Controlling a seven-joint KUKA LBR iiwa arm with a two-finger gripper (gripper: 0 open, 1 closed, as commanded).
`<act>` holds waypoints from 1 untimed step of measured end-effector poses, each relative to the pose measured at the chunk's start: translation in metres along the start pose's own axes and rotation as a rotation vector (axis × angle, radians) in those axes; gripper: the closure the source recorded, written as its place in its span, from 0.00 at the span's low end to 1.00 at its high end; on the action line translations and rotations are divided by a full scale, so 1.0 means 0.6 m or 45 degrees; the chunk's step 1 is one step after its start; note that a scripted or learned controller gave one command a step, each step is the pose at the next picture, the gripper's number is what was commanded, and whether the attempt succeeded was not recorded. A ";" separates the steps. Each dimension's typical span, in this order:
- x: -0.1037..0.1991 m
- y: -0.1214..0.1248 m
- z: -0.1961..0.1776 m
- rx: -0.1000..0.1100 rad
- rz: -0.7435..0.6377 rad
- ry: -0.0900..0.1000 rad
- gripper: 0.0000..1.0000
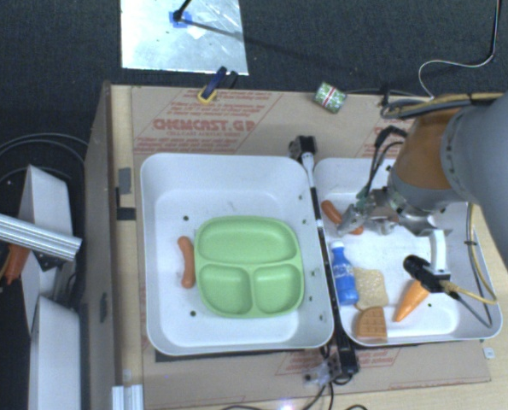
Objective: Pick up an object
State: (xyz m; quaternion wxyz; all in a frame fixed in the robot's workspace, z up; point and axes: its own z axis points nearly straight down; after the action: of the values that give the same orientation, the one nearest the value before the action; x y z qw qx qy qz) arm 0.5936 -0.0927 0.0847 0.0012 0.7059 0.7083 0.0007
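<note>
1. Two white bins sat side by side, and a blue bottle [342, 273] lay in the right bin [382, 248], close to the wall next to the left bin [228, 195].
2. A small orange sausage [329, 211] lay just past the bottle, toward the far wall. It looked like the thing to pick up.
3. The gripper [359, 220] hung low, just beside the sausage, also past the bottle. I could not tell how far open it was, or whether it held anything.
4. A cracker [372, 287] touched the bottle on the side away from the left bin. A carrot [410, 301] lay near the bottle, beyond the cracker.
5. The sausage was round and smooth, so I think it could roll or slip out of a loose squeeze.
6. It lay near the wall, so the gripper could bump the wall and miss.
</note>
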 end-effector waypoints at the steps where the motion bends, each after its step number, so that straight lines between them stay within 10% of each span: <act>1: 0.016 -0.071 0.001 0.003 0.002 0.001 0.00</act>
State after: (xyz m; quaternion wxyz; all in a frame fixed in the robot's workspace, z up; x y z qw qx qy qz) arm 0.5510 -0.0831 0.0840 0.0001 0.7065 0.7077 0.0000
